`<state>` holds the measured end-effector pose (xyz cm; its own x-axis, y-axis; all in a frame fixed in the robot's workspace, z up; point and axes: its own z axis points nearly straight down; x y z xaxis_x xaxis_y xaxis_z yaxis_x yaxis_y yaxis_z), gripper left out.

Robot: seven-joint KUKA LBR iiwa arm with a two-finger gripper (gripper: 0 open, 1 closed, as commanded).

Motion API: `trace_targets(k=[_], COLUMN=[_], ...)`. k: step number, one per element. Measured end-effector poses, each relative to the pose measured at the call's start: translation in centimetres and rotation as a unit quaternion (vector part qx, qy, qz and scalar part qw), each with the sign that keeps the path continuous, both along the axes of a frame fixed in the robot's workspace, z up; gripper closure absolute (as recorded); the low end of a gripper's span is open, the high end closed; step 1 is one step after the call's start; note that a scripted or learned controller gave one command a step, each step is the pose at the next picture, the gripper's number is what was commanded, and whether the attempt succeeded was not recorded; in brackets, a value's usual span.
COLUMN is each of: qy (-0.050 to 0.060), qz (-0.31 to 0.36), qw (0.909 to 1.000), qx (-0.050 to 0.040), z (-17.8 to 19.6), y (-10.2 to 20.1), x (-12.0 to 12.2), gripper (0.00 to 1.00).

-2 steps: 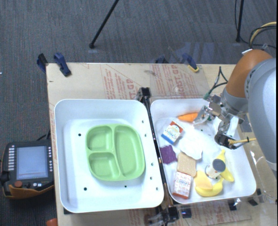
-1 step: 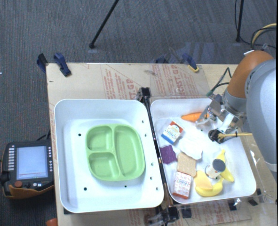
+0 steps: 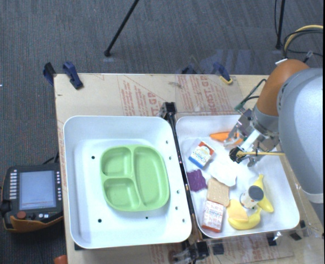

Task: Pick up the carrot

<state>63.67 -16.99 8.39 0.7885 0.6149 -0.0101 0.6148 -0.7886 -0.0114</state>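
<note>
The carrot (image 3: 219,137) is a small orange piece lying near the back of the right bin (image 3: 286,216), pointing left. My gripper (image 3: 238,135) comes in from the right and hangs just at the carrot's right end, which it partly covers. Whether it touches the carrot is hidden by the wrist.
The right bin also holds a blue and white carton (image 3: 201,153), a purple piece (image 3: 196,179), a white cloth (image 3: 224,173), a cracker (image 3: 218,192), a red packet (image 3: 212,215) and a yellow banana (image 3: 249,215). A green divided plate (image 3: 135,177) lies in the left bin (image 3: 80,224).
</note>
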Motion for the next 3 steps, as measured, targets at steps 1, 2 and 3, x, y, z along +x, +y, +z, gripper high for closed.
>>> trace_targets(k=[1, 2, 3], qy=[0.001, 0.001, 0.001], qz=[0.004, 0.005, -0.069], qw=[1.0, 1.0, 0.9976], qx=[0.0001, 0.0003, 0.006], z=[0.9, 0.9, 0.1], y=[0.2, 0.3, -1.2], x=[0.1, 0.1, -0.5], gripper=[1.0, 0.0, 0.0])
